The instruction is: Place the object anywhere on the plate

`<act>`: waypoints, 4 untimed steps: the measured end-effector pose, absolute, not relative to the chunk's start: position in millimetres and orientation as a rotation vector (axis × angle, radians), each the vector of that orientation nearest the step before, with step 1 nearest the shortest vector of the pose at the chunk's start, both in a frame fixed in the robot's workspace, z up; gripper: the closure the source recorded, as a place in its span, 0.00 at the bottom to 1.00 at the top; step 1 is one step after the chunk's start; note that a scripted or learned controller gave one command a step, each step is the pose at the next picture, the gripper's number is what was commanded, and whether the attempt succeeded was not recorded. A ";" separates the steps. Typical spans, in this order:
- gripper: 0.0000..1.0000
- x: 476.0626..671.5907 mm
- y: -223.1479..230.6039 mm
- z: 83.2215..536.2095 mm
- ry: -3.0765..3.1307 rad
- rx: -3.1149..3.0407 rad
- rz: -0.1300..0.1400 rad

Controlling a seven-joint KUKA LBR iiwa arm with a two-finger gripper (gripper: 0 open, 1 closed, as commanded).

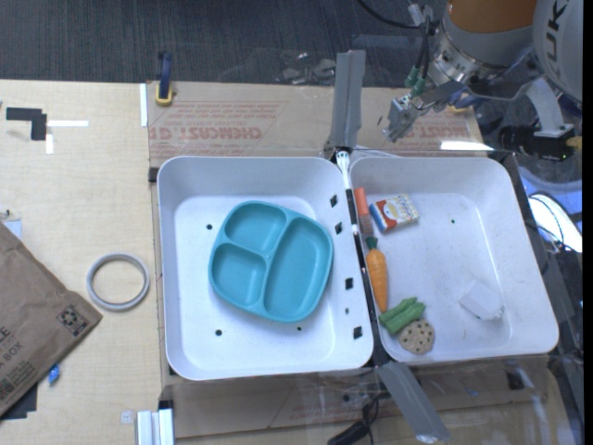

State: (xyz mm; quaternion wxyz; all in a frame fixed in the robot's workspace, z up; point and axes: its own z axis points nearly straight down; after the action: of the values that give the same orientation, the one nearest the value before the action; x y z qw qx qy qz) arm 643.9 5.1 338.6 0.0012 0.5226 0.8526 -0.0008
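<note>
A teal plate (271, 260) with three compartments lies in the left bin (185, 276). In the right bin (519, 248) lie a small red and white box (394, 213), a toy carrot (376, 272), a green pea pod (401, 314), a cookie (416, 336) and a pale whitish object (482, 300). My gripper (404, 115) hangs above the bench behind the right bin's far edge, well clear of the objects. Nothing shows between its fingers.
A roll of tape (118, 280) and a brown cardboard box (32, 318) lie on the bench left of the bins. A grey upright divider (347, 95) stands at the back between the bins. Cables trail near the arm at the upper right.
</note>
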 end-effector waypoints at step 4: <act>1.00 544.4 101.0 155.8 2.821 1.387 -0.003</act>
State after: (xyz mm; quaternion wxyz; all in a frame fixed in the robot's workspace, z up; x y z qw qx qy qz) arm 544.4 101.0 155.8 -0.0008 0.4412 0.8974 -0.0011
